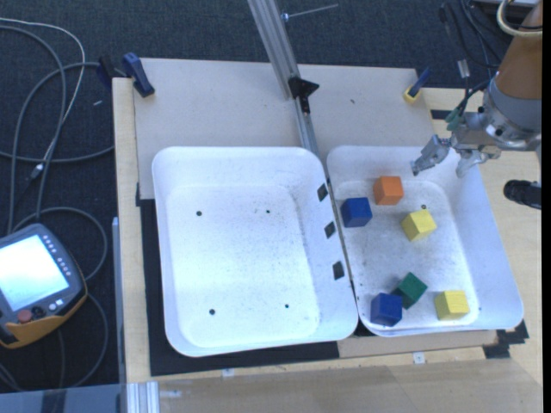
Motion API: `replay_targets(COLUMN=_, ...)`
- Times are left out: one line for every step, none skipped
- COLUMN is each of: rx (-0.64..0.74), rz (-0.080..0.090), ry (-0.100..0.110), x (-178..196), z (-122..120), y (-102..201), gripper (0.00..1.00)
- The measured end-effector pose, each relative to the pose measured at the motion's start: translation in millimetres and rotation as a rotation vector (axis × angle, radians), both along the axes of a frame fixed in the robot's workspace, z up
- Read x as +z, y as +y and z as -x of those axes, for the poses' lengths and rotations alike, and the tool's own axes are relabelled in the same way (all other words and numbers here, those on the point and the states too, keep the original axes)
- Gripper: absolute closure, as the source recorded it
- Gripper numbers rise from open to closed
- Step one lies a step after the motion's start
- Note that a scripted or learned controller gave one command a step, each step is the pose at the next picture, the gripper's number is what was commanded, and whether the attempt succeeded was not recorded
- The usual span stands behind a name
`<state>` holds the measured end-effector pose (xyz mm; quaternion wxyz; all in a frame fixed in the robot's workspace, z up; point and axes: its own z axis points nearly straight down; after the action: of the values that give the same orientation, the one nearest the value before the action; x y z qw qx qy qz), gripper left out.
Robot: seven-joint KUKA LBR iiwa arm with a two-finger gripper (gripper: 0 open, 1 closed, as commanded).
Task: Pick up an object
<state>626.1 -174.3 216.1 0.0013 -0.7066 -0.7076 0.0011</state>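
Observation:
The right bin (486, 231) holds several cubes. An orange cube (388, 190) lies near its back, with a blue cube (355, 212) to its left and a yellow cube (419, 224) just in front. Along the front edge sit a second blue cube (386, 308), a green cube (411, 289) and another yellow cube (452, 304). My gripper (448, 162) hangs above the bin's back right corner, its fingers (427, 159) spread open with nothing between them. It stands to the right of the orange cube and higher up.
The left bin (237, 248) sits beside the right one, with black clips (331, 228) along the shared wall. A metal pole (274, 37) slants up from the back of the bench. A teach pendant (33, 286) and cables lie on the floor at left.

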Motion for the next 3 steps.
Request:
replay_targets(rx=0.003, rz=-0.003, ry=0.005, x=-111.0, z=-33.6, y=59.7, gripper=0.0)
replay_targets(rx=0.0, rz=-0.001, ry=0.0, x=-116.4, z=-1.1, y=85.4, gripper=0.0)
replay_targets(rx=0.002, rz=0.001, ry=-0.015, x=-10.3, z=-34.0, y=97.1, gripper=0.0)
